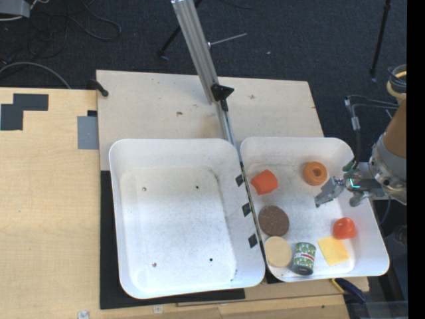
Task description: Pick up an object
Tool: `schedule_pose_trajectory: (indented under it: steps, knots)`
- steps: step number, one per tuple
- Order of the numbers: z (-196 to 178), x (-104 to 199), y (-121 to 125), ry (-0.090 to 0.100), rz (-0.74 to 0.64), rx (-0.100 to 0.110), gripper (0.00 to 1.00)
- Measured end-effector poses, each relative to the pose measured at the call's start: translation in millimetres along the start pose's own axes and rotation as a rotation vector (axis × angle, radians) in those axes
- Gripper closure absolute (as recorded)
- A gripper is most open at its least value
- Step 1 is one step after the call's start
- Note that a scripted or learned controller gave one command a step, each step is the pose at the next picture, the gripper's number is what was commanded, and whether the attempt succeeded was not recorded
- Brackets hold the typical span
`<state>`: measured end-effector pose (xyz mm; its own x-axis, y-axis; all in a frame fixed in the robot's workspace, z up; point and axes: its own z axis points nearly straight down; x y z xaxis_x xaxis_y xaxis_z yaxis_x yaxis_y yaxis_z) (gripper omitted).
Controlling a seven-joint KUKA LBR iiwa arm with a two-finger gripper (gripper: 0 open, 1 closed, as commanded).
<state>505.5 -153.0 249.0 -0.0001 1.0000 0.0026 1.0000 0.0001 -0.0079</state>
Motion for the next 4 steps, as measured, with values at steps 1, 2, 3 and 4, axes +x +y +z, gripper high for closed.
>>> schedule_pose_trajectory:
  steps: [1, 2, 3, 4]
  knots:
    - [-2, -1, 1, -0.001, 0.002, -0.005, 0.0]
    - [58, -4, 7, 0.0, 0.0, 0.001, 0.0]
    - [102, -4, 8, 0.0, 0.002, 0.0, 0.0]
    - [155, -3, 7, 0.0, 0.002, 0.0, 0.0]
